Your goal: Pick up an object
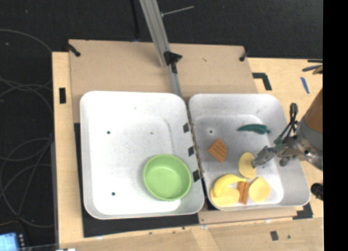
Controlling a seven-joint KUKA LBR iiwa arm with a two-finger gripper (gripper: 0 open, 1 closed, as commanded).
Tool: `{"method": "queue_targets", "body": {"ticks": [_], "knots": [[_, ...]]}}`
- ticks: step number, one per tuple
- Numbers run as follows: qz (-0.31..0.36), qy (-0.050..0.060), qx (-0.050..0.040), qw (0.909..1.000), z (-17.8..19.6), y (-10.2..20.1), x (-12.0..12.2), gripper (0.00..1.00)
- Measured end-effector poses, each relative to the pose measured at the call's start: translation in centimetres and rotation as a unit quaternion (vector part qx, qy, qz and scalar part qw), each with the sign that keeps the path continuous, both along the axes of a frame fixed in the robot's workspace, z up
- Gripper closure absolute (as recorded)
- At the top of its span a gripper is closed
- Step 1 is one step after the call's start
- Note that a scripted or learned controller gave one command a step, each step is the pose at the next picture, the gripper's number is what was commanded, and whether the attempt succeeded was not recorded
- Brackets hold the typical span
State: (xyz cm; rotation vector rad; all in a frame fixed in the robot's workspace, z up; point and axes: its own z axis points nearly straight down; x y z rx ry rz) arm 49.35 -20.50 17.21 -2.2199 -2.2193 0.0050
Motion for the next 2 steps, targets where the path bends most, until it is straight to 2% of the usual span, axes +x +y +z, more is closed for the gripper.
{"method": "queue_targets", "body": {"ticks": [1,2], "knots": [[0.000,-0.001,-0.0007,1.0000,-4.7,-0.6,0.6,0.00],[-0.001,-0.003,-0.0002,1.0000,-7.1,-0.7,0.7,0.00]]}}
